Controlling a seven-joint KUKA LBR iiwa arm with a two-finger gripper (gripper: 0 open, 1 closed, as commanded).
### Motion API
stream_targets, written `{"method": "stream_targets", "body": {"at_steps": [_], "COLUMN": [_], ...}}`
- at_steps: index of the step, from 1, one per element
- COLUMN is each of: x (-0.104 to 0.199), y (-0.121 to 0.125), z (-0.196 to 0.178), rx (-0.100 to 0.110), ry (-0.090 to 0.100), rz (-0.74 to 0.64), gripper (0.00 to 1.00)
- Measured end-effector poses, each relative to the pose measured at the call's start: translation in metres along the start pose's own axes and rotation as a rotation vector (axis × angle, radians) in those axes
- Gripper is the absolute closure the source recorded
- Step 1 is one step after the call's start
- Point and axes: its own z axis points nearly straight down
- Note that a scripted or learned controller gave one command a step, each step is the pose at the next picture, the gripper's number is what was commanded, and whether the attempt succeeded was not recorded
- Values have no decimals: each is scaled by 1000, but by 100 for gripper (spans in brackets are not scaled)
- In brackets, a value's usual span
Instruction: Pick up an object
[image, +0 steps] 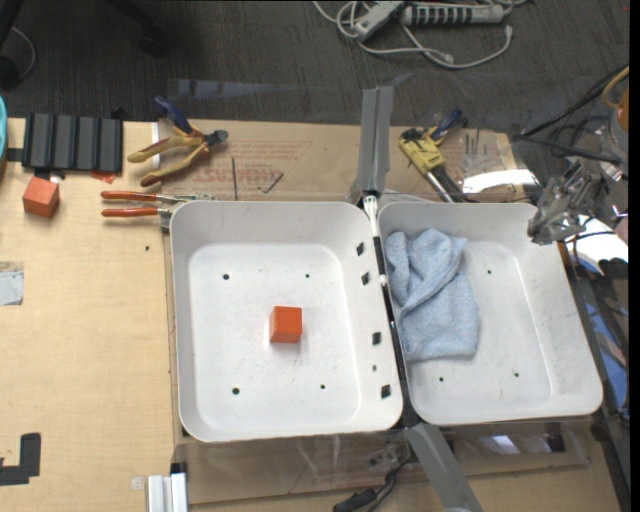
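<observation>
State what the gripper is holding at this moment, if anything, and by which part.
Nothing is seen held. The gripper sits at the right bin's far right edge, apart from the blue cloth and the orange cube.

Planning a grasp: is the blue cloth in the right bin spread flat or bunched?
Bunched. The blue cloth lies crumpled in folds against the left wall of the right bin.

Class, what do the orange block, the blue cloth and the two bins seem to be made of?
Orange block: probably painted wood or foam; matte, sharp edges, no shine. Blue cloth: soft fabric, likely terry; it lies crumpled in folds. Left bin and right bin: likely moulded white plastic; smooth, rounded corners.
</observation>
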Motion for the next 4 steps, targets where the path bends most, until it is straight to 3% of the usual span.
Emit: {"method": "stream_targets", "body": {"at_steps": [1,2,4], "x": [-27,-27,-26], "y": [-3,-3,-3], "z": [-2,-4,-11], "rx": [1,1,0], "ry": [-4,-5,-4], "rz": [-249,-614,-1043], "gripper": [100,100,100]}}
